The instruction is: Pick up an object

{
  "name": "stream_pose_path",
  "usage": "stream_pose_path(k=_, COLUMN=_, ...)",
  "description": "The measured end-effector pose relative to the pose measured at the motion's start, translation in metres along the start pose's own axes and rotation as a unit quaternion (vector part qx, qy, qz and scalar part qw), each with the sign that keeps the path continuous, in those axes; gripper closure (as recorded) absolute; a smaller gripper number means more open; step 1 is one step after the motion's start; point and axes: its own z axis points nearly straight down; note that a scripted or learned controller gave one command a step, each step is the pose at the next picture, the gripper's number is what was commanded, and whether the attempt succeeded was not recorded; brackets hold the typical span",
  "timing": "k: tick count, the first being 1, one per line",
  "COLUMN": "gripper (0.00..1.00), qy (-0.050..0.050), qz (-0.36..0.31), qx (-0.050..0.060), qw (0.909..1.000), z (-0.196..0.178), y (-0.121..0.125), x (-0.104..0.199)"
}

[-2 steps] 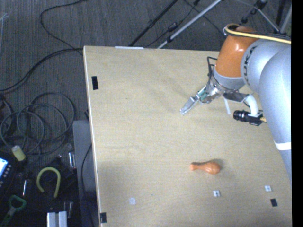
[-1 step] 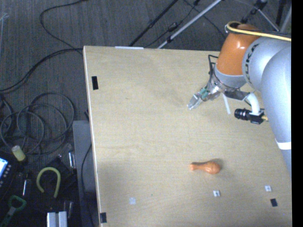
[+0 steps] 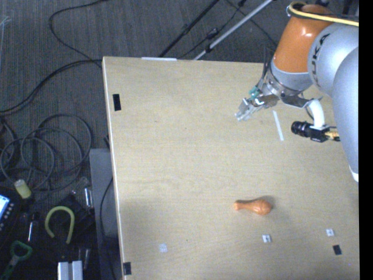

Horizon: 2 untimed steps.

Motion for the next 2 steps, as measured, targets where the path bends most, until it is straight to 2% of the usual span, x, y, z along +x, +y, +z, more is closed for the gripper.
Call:
stream_pose_path(k=1, gripper=1.00, qy=0.000, qz=-0.066, qx=0.001, qw=0.9978, z=0.070, y=-0.064, x=-0.063)
stream_pose_path(k=2, gripper=1.00, qy=0.000, qz=-0.050, qx=0.000, qw=0.9987, z=-0.007, y=-0.026, x=-0.018)
